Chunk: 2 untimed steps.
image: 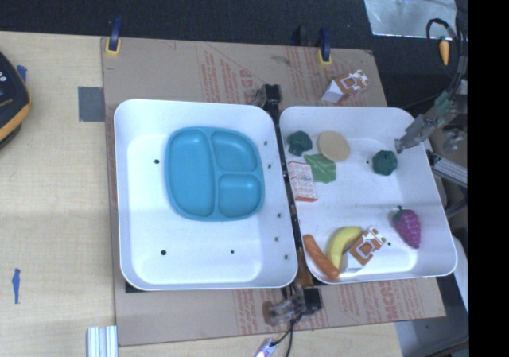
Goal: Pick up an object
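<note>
1. The right bin [362,118] is white and shallow, and it holds lots of small toy foods.
2. The gripper [402,143] is grey. It sits over the right bin's far right corner, with its tip pointing into the bin.
3. The gripper is small and blurry here, so it is not clear if it is spread apart or squeezed together. Nothing can be seen held in it.
4. A dark green lump [385,162] lies in the right bin, just beside the gripper's tip. It is round and bumpy.
5. A second dark green lump [299,142] lies in the right bin's far left corner.
6. A flat tan disc [334,145] and a light green leafy piece [321,167] lie in the right bin's far left part.
7. A red and white card [301,181] lies flat by the right bin's left wall.
8. A purple bunch of grapes [407,227] lies by the right bin's right wall.
9. A yellow banana [342,242], an orange carrot [318,258] and a little orange and white box [367,246] lie together along the right bin's near wall.
10. The left bin [135,188] touches the right bin's left side and holds a blue plate [215,172] with three parts.
</note>
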Motion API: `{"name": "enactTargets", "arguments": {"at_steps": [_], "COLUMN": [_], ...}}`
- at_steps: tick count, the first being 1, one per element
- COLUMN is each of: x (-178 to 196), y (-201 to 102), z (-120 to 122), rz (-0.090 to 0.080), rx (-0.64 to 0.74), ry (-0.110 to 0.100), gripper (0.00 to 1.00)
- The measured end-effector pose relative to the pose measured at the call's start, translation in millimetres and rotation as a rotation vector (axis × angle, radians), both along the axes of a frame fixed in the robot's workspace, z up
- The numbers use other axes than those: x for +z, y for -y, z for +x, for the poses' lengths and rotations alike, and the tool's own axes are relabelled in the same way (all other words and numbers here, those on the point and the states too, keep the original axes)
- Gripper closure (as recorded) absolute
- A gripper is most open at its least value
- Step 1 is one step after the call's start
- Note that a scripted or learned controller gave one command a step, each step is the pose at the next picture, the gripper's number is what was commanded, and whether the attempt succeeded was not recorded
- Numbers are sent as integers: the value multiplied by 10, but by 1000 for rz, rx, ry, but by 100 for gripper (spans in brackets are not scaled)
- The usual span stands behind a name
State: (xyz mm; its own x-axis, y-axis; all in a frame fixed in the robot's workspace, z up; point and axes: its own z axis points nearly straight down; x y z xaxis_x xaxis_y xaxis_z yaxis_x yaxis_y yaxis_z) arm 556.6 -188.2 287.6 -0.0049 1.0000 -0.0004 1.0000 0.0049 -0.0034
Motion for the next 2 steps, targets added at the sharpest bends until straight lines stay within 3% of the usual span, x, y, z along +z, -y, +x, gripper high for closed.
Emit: {"name": "enactTargets", "arguments": {"at_steps": [1, 2], "x": [-1785, -1910], "y": [236, 99], "z": [-219, 465], "rz": [0, 0], "rx": [0, 0], "ry": [-2, 1], "gripper": [0, 0]}}
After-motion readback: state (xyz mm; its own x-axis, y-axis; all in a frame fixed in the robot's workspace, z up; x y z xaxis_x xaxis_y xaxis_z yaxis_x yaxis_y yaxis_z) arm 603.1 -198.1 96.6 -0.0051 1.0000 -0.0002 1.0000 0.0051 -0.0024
